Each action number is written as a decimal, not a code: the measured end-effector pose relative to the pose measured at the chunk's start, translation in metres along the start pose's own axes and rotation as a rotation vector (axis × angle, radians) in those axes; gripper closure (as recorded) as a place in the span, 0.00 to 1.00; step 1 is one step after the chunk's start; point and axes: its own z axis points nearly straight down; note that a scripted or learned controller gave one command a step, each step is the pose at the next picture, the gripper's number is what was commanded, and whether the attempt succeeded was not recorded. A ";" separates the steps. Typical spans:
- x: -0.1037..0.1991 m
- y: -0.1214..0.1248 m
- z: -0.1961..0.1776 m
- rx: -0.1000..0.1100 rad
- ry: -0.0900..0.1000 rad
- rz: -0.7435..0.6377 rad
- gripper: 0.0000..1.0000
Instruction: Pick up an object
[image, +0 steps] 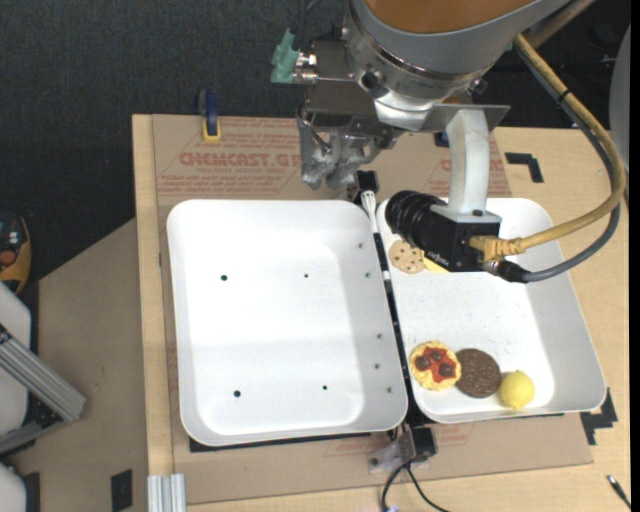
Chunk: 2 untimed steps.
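Observation:
In the right bin (560, 300), several small food items lie. A tan cracker with dark dots (405, 257) rests near the bin's left wall. Along the near edge sit a small tart with red topping (435, 365), a dark brown cookie (479, 372) and a yellow lemon (516, 390). My gripper (338, 170) hangs over the far rim between the two bins, above the brown board, apart from all of the items. Nothing shows in it.
The left bin (270, 310) has a bare white floor with a few dark dots. A black cylinder (430, 232) with a yellow cable (560, 230) on the arm hangs over the right bin's far left part, beside the cracker. A blue and yellow clamp (210, 112) stands at the board's far edge.

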 end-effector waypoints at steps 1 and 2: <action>-0.001 0.017 0.113 0.029 -0.015 0.004 1.00; -0.002 0.049 0.200 0.028 -0.014 0.005 1.00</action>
